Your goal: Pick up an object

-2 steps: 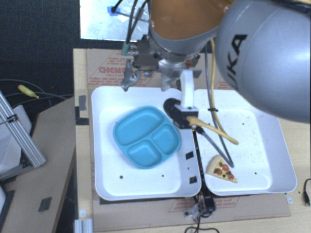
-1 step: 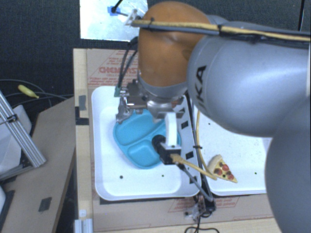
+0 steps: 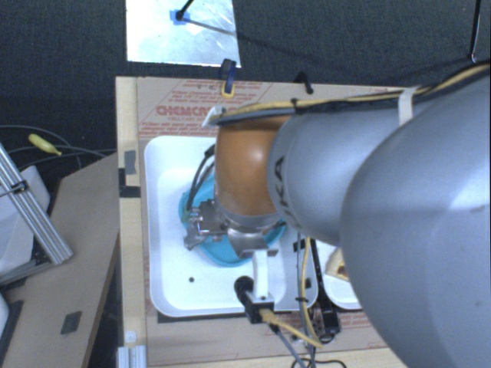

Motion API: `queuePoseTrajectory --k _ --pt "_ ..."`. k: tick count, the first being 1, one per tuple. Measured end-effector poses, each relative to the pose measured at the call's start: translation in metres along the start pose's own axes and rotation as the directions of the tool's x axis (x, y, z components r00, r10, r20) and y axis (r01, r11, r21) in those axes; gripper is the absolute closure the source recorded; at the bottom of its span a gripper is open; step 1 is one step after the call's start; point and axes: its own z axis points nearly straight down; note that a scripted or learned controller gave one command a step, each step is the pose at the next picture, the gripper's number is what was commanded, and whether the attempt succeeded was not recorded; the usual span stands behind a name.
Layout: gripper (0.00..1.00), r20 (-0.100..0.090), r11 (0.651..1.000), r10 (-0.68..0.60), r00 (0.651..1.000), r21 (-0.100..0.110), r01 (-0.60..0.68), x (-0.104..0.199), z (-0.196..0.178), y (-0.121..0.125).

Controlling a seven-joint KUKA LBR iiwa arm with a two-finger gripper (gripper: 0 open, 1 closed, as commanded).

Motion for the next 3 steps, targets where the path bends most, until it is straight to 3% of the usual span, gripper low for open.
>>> queuePoseTrajectory --k 1,2,3 --pt "0.0 -0.012 1.0 -0.005 1.0 -0.018 0.005 -0.049 0.082 0.007" --pt "0.0 -0.002 1.0 -0.005 1.0 -0.01 0.005 0.019 0.101 0.072" --pt "0.0 -0.005 1.0 -0.001 1.0 0.009 0.001 0.018 0.101 0.095"
